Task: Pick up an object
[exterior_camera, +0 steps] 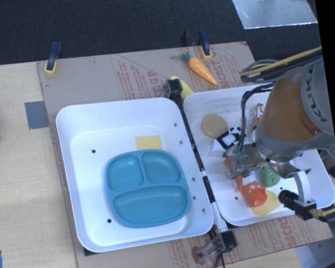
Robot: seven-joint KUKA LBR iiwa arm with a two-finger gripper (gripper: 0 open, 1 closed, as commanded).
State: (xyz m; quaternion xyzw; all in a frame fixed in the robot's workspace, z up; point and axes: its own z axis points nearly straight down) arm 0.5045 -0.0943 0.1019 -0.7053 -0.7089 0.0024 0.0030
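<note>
You have the arm point(292, 111) reaching in from the right and bent down over the right bin point(230, 217), which is where every candidate for the pick lies, so the wrist sits low among them for a reason: the task only asks for one object, and this is the crowded side. The gripper point(241, 161) hangs at the left of the wrist, just above a cluster of small items — whether it is spread or pinched on anything I cannot tell, because the wrist and the clutter hide its tip. Directly below it lies an orange-red piece point(252, 194), touching a pale yellow piece point(267, 206) at the bin's near edge, with a green round object point(269, 177) just beside them, partly under the arm. A tan disc point(213, 124) rests near the bin's far left corner, apart from the rest and easier to reach cleanly. I judge the orange-red piece or its neighbours to be the likely target, since the gripper is nearest them, but nothing shows between its tips, so do not count it as held. The left bin point(77, 175) holds a blue divided plate point(147, 187) and a yellow square point(148, 142) behind it — well apart from the arm. A toy carrot point(202, 71) lies outside on the cardboard sheet point(115, 75), beyond the right bin's far rim. The risk, as I judge it, is the packed items shoving one another as the gripper goes down.
</note>
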